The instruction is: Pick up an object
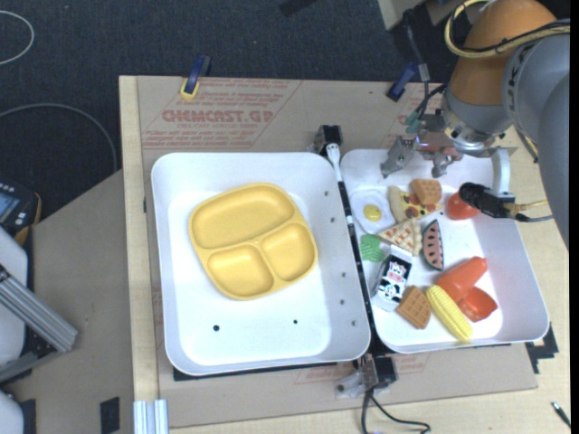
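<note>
Toy food (425, 251) is crowding the right bin (525, 269). Your claw (419, 155) is hovering open and empty; you should be aiming for the isolated corn (449, 311).

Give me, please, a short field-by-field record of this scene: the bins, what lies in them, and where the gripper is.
left bin: holds a yellow divided plate
right bin: holds toy foods
toy foods: fried egg, pizza slice, watermelon slice, corn cob, waffle, milk carton
gripper: above the far end of the right bin
grasp: nothing seen between the fingers
</note>
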### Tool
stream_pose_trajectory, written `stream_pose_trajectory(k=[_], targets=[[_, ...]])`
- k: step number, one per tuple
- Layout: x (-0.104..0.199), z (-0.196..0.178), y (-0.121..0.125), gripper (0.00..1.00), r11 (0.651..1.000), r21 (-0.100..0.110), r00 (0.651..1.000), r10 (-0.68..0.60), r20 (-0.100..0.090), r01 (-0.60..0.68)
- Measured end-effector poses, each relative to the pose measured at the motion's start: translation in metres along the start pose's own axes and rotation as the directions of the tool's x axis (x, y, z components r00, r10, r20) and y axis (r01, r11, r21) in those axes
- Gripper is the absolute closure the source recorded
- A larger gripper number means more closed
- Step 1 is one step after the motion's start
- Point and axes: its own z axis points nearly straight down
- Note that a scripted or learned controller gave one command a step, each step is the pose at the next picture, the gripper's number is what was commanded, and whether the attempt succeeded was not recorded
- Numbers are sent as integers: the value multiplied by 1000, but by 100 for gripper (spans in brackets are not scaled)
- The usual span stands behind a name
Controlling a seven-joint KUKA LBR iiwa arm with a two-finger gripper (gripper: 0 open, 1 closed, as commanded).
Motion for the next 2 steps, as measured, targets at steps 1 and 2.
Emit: stream_pose_trajectory(k=[1, 2], targets=[[0, 50, 1, 0, 1000, -7, 1000, -1, 3, 1], [0, 35, 3, 100, 1000, -15, 1000, -1, 4, 1]])
